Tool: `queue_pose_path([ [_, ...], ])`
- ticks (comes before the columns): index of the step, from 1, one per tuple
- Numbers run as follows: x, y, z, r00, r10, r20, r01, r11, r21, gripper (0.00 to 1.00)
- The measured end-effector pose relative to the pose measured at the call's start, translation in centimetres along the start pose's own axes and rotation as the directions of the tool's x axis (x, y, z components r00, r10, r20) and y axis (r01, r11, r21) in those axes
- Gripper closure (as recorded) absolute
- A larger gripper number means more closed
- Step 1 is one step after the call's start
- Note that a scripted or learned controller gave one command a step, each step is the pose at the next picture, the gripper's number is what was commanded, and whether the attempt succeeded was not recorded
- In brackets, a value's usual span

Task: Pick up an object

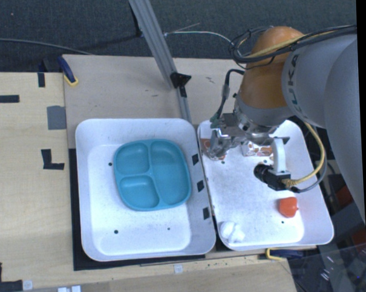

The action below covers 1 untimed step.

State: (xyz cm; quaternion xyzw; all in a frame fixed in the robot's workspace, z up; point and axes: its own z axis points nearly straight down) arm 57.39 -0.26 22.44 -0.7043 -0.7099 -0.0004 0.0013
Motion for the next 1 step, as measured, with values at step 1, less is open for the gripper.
queue_pose_path([
  [1,5.39,-1.87,0.80,1.000,0.001,0.001,-0.001,1.000,0.003,1.00],
])
